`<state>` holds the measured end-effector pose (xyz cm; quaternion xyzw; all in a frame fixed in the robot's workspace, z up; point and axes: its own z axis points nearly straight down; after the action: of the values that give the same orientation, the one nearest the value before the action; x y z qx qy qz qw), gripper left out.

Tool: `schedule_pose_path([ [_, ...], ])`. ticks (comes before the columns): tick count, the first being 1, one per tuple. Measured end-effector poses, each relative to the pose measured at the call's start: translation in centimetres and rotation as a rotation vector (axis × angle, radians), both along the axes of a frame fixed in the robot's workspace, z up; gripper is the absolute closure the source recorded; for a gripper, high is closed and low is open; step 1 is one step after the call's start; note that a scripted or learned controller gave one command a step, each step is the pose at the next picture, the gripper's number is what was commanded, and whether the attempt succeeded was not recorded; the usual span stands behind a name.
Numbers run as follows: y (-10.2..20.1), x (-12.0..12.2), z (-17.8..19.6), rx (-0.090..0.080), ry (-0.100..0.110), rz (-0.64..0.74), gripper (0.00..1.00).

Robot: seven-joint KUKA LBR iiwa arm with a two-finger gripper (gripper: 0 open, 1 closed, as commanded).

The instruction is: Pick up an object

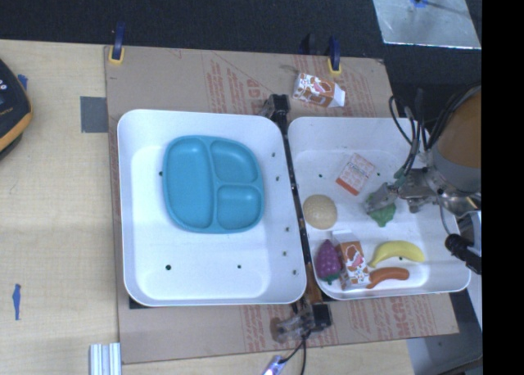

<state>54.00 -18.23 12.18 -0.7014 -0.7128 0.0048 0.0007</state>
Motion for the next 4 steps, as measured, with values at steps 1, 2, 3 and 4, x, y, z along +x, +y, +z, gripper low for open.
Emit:
schedule_pose_path([
  [1, 2.4, 1.0, -3.1, 0.006, -0.003, -0.010, 0.00],
  [2, -3.0, 8.0, -3.0, 0.006, -0.006, -0.012, 0.00],
  [3, -3.0, 11.6, -2.9, 0.006, -0.006, -0.012, 0.00],
  [4, 2.1, 3.6, 1.1, 0.005, -0.005, -0.012, 0.00],
])
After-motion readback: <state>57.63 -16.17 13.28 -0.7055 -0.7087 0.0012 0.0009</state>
